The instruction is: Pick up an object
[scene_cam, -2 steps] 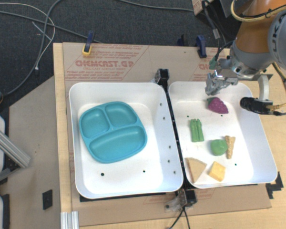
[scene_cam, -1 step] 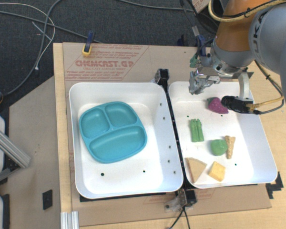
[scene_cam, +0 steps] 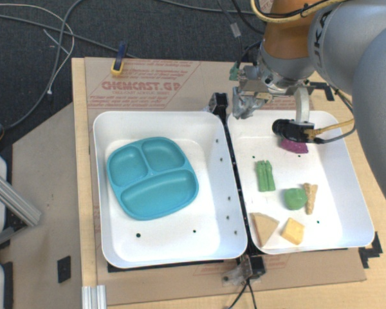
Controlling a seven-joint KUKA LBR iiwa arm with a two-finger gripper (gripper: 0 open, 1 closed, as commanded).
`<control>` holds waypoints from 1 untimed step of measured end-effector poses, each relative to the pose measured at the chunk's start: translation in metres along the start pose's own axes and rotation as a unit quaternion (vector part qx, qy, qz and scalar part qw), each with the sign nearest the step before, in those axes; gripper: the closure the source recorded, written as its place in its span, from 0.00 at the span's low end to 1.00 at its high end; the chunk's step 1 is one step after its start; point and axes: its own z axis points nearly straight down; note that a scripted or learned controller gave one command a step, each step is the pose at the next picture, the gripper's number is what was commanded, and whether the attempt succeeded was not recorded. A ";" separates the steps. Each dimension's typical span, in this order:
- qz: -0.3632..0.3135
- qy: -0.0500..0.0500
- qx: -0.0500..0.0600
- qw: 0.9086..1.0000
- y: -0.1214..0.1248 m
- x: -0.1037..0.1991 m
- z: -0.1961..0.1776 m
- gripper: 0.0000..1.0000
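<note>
Hanging over the far left corner of the right bin [scene_cam: 347, 172], the claw [scene_cam: 244, 108] points down near the divider [scene_cam: 230, 166] between the two bins, and nothing can be seen between its fingers; whether they are open or closed I cannot tell, since the metal parts blur together there. Objects to pick lie in the right bin, all apart from the claw. Nearest it is a purple piece [scene_cam: 294, 145] at the far side, partly under a black part [scene_cam: 289, 130] that hangs from the arm [scene_cam: 347, 37] on a grey bracket. Toward the middle lies a green strip [scene_cam: 266, 176], lengthwise. Nearer the front sits a green ball [scene_cam: 295, 199] with a tan stick [scene_cam: 310, 197] touching its right side. At the front edge are a tan wedge [scene_cam: 264, 227] and, just beside it, a yellow block [scene_cam: 293, 231]. In the left bin [scene_cam: 116, 237] a teal tray [scene_cam: 153, 177] with three compartments rests, turned a little askew. Both bins stand on a cardboard sheet [scene_cam: 148, 82] with red print, and a blue and yellow clip [scene_cam: 119, 58] sits on its far edge. Black cables [scene_cam: 64, 24] trail over the dark floor beyond.
</note>
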 end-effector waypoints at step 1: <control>0.001 -0.001 0.001 1.000 0.004 0.047 0.013 1.00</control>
